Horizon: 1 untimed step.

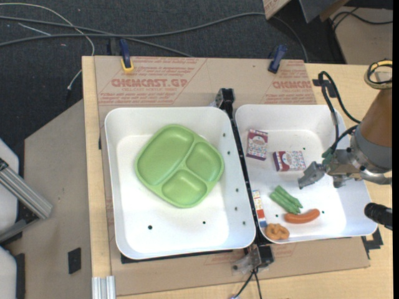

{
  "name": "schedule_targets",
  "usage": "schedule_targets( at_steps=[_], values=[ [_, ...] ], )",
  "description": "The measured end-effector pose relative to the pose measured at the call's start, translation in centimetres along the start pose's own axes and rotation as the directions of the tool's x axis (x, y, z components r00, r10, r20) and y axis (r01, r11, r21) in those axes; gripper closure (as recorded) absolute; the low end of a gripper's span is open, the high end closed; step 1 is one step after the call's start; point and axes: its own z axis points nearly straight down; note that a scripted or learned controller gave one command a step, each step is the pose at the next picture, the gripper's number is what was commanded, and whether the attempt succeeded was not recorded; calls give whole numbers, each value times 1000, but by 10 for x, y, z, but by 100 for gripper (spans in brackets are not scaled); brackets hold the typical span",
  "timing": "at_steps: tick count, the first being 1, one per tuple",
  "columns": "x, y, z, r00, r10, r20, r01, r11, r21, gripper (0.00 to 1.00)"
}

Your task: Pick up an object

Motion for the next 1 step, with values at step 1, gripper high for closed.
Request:
schedule_targets(
  at_steps=[1],
  values=[
    [1,3,-7,1000,-5,3,5,1000,-15,0]
  ],
)
